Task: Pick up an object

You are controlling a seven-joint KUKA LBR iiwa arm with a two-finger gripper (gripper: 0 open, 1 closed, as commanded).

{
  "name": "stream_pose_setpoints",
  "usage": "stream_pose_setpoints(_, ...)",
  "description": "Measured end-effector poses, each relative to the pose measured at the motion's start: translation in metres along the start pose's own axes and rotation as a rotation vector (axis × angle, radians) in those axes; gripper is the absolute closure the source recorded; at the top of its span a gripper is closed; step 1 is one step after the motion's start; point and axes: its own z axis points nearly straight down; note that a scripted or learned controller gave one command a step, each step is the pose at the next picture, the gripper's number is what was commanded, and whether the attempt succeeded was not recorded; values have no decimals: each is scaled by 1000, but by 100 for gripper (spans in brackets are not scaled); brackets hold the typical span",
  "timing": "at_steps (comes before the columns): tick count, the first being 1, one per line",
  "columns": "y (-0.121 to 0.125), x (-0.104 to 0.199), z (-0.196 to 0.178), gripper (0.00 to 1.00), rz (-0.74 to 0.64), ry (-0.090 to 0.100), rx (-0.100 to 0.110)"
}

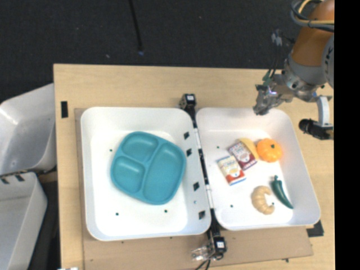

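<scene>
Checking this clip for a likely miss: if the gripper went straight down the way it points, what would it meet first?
Probably the bare floor of the right bin near its far edge; the gripper hangs apart from the items, though depth is unclear.

The arm [308, 44] enters at about two o'clock, bent downward, with the claw [263, 107] pointing toward seven o'clock.

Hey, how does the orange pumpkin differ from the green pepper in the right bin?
The orange pumpkin is round and squat; the green pepper is long, thin and pointed. The pumpkin is bright orange, the pepper dark green. The pumpkin lies nearer the bin's far side, beside the small packets; the pepper lies nearer the front, beside the tan croissant. Both rest on the floor of the right bin.
</scene>
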Motion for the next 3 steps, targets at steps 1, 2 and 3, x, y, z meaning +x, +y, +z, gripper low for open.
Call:
stream_pose_setpoints(1,1,0,-15,100,-1,2,4)
stream_pose_setpoints(2,3,53,-27,100,-3,4,7)
stream_pose_setpoints(3,8,104,-17,100,-3,4,9)
